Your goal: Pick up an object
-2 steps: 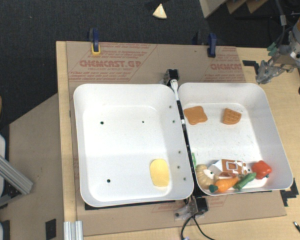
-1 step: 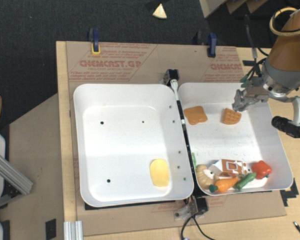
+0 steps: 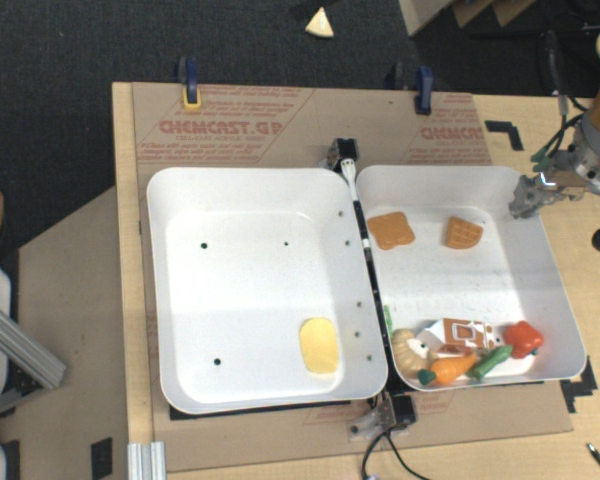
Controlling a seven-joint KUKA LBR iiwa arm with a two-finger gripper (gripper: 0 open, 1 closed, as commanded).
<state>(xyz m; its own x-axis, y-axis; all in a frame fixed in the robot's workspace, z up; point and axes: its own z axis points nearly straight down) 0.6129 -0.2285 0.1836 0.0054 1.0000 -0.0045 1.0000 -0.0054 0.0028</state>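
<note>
Two white bins (image 3: 255, 193) are sitting side by side — one yellow piece (image 3: 319, 345) lying at five o'clock in the left. The gripper (image 3: 528, 200) is hovering at two o'clock — its state I cannot tell.

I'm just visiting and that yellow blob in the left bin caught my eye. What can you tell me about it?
The yellow object is a smooth, pale yellow oval, looking like soft plastic or foam, perhaps toy food. It lies flat on the floor of the left bin, near the bin's front right corner, its long axis running roughly front to back. Nothing else touches it; it lies alone, apart from the walls. The gripper is far off, at the right bin's rim.
</note>
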